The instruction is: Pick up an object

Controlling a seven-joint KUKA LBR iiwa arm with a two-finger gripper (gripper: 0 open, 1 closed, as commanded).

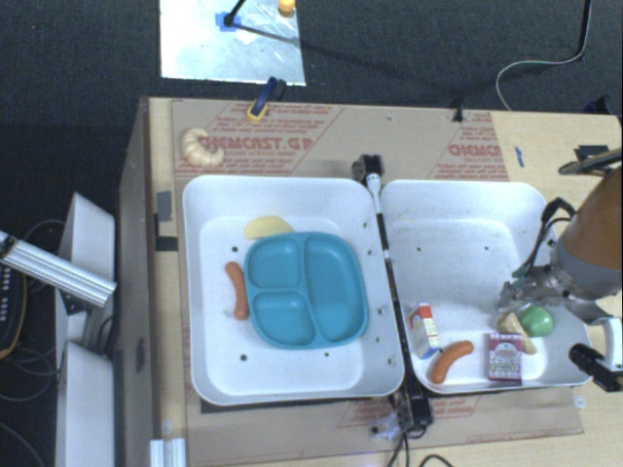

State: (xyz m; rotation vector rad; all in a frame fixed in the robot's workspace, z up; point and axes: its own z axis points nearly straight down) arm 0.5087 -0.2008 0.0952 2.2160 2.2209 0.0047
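1. The gripper [526, 305] is seen low in the right bin [458, 212], toward its right side, right over a green ball [536, 320]. Whether the ball is actually held can't be told (that whole spot is a bit of a blur), and the same goes for how the gripper itself is set.
2. A tan, wedge-like piece [510, 323] is tucked just beside the ball on the left; what it is can't be made out.
3. Along the near wall of that bin, a red packet [504, 357] is lying flat just below the ball, a sausage [451, 360] is angled to its left, and a small carton [422, 329] is found near the divider.
4. The far half of the right bin is left as bare white floor, so that's where the open room is.
5. The left bin [209, 261] is mostly taken up by a blue divided plate [307, 290], with a second sausage [237, 290] just off its left edge and a yellow piece [267, 227] peeking out at its far edge.
6. The two bins are set edge to edge on a cardboard sheet [409, 139].
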